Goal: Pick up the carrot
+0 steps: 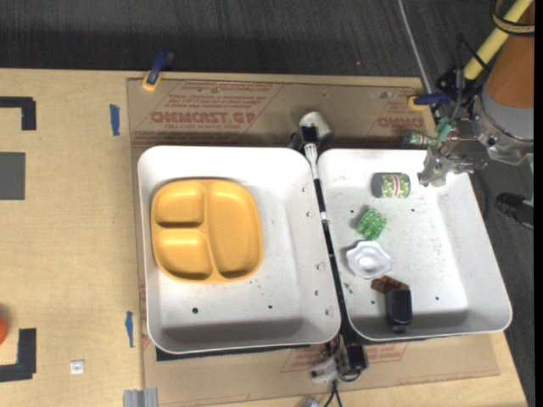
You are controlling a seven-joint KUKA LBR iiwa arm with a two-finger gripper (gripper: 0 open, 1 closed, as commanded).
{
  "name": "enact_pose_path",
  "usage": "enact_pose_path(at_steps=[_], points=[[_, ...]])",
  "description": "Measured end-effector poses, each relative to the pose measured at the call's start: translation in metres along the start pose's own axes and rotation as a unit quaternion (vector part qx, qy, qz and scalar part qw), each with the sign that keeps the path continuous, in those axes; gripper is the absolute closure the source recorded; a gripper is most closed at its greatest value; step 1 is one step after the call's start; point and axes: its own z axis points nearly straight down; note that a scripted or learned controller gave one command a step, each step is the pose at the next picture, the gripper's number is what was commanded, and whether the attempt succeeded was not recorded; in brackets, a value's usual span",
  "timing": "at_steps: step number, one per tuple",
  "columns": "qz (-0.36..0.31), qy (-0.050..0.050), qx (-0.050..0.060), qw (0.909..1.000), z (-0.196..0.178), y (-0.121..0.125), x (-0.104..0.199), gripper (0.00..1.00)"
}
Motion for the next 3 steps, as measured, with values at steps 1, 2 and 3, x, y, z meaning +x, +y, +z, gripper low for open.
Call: enact_pose_path(at_steps=[1, 2, 3], points=[[-0.054, 0.000, 0.000, 0.9985, 0.080, -0.030, 0.121, 0.00], [-0.173, 0.000, 0.001, 0.9849, 0.118, -0.075, 0.215, 0.00], [-0.161, 0.000, 0.000, 0.9869, 0.157, -0.052, 0.227, 0.00]])
